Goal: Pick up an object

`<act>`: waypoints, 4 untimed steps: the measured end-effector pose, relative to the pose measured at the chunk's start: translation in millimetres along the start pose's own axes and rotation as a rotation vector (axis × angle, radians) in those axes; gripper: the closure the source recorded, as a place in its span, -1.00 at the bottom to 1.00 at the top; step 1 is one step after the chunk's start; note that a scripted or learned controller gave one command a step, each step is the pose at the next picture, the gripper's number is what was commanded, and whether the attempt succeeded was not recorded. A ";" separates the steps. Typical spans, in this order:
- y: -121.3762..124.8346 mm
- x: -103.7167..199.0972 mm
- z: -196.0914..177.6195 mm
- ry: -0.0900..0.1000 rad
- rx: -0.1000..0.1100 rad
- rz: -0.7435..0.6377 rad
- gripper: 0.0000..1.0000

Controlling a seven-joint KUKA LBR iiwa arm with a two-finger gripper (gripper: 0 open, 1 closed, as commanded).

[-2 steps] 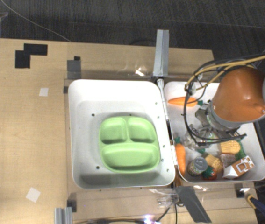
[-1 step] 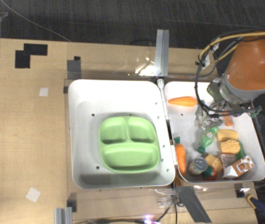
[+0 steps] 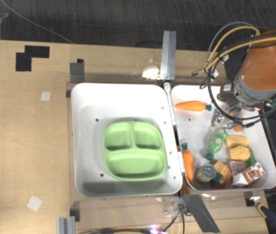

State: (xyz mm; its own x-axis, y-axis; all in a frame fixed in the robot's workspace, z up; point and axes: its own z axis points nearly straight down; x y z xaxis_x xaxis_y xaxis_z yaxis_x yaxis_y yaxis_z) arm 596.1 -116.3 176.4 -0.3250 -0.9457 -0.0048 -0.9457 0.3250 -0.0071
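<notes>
We find the arm [image 3: 266, 67] hanging over the right bin [image 3: 269, 152], its gripper [image 3: 224, 123] lowered toward a green bottle [image 3: 216, 144], likely the chosen object. We cannot tell its grip. That bin holds two carrots [image 3: 191, 106], corn [image 3: 239, 153], a can [image 3: 207, 172] and a small carton [image 3: 248, 175], crowded at its near end. The left bin [image 3: 86, 145] holds a green divided plate [image 3: 134, 148].

A robot lab: a wooden bench [image 3: 26, 145] with black marker squares [image 3: 30, 57] carries 2 white bins [image 3: 79, 130] fixed by metal brackets [image 3: 168, 52], over dark carpet [image 3: 103, 13]. Bundled cables [image 3: 225, 38] trail from the arm [image 3: 266, 67], and toy food [image 3: 191, 106] fills 1 bin.
</notes>
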 end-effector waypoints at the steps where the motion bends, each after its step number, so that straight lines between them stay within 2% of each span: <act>1: -42.0 68.6 -18.2 0.002 0.003 -0.105 1.00; 2: -62.5 -0.1 -60.9 -0.002 0.005 -0.038 1.00; 3: -62.4 3.1 -59.2 -0.001 0.002 -0.034 -1.00; 4: -55.3 8.6 76.7 0.000 0.004 -0.404 -1.00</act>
State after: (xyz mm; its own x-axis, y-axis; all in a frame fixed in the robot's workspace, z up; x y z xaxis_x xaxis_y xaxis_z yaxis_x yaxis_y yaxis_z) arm 646.2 -142.2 100.1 0.0728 -0.9973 -0.0006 -0.9973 -0.0728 -0.0122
